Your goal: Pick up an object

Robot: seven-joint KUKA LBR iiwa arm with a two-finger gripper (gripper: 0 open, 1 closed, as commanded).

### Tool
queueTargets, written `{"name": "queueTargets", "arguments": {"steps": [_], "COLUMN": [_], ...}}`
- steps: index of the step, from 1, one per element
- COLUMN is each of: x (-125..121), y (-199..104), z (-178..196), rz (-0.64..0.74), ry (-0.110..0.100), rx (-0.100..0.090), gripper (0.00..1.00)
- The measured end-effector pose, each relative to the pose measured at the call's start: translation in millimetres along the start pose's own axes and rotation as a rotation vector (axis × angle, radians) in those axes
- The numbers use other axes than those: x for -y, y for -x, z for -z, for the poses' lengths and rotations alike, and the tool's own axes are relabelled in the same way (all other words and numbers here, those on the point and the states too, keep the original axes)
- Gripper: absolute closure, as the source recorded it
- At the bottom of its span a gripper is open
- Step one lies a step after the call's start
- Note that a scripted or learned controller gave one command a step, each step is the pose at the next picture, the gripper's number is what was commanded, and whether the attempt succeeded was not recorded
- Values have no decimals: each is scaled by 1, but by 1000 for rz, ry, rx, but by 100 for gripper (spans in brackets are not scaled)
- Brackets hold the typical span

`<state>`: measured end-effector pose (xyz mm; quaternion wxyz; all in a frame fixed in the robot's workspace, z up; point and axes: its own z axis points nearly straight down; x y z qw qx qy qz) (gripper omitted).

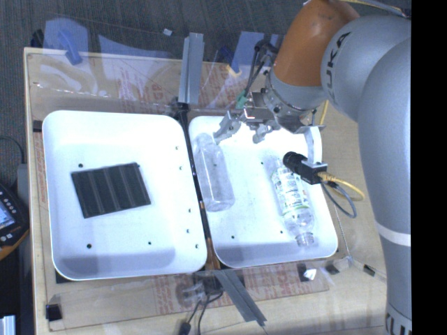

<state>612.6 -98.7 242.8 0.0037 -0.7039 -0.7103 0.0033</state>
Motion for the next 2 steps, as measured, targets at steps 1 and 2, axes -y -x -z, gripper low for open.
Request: {"name": "queueTargets", "arguments": {"steps": [1,2], "x": [0,0], "y": [80,80], "z": [49,49], "rz": [-56,-56], "ry": [5,5], "rx": [0,0], "gripper": [0,0]}}
